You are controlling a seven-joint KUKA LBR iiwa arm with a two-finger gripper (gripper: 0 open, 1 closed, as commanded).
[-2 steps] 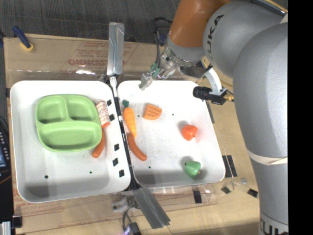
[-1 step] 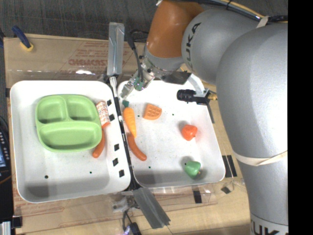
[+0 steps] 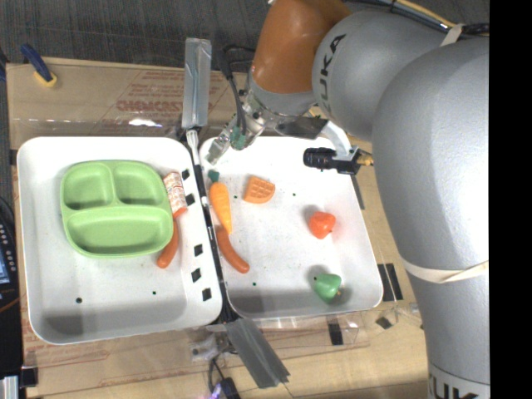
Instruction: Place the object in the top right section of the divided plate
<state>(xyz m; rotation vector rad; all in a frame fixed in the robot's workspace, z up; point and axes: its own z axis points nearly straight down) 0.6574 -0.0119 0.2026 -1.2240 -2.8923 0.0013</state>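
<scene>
Two white bins sit side by side on the counter. In the left bin (image 3: 50,306) we see the green divided plate (image 3: 115,208). The tool (image 3: 223,146) hovers near frame centre; we cannot tell its state. The carrot (image 3: 220,205) hugs the right bin's left wall, so a wall strike may spoil the grasp.

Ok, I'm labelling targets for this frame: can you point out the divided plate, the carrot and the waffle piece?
divided plate (image 3: 116,233): camera view, floor of its large lower section.
carrot (image 3: 220,206): camera view, middle of its orange body.
waffle piece (image 3: 259,190): camera view, centre of its gridded face.
</scene>
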